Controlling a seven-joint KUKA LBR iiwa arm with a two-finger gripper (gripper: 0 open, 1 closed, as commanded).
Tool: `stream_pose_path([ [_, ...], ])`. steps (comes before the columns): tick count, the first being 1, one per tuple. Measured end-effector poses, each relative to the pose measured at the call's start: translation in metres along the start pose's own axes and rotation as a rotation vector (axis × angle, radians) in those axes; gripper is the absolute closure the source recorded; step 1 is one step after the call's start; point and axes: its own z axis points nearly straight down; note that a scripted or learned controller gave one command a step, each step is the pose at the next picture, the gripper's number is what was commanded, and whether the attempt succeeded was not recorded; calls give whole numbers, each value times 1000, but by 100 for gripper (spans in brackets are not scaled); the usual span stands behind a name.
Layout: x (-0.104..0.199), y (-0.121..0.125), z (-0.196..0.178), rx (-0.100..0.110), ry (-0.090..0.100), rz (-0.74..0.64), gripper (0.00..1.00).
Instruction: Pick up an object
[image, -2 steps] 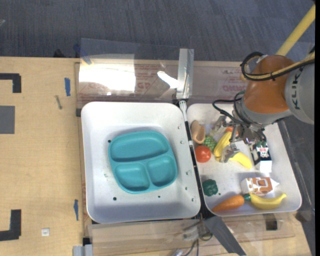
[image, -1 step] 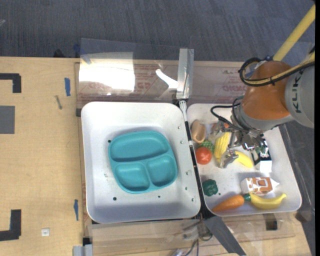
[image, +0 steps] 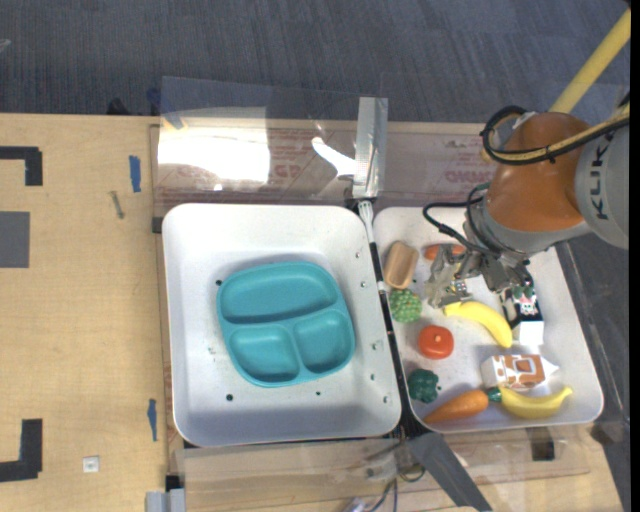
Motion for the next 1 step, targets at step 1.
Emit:
stream_pose_path([
  [1, 33, -62, 18, -7, 23, -273, 100],
])
